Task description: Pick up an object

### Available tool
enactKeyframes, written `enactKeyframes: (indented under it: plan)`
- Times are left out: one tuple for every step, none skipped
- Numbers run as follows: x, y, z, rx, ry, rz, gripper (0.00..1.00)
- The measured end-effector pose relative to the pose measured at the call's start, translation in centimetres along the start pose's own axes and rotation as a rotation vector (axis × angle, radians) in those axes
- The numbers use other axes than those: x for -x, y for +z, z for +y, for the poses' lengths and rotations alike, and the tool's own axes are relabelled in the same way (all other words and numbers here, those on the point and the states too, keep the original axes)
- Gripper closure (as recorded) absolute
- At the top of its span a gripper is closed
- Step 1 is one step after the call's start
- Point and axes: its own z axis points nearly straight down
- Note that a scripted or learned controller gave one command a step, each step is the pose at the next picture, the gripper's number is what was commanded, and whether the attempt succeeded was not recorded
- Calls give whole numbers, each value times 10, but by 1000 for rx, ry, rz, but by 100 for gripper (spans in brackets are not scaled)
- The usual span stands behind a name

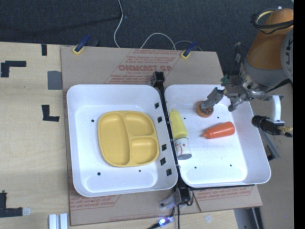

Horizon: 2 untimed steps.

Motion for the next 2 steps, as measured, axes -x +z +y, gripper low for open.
enactKeyframes:
  plan:
    - [0,-8,2,13,-4,-2,0]
    - [2,55,8,9,-3,-3,0]
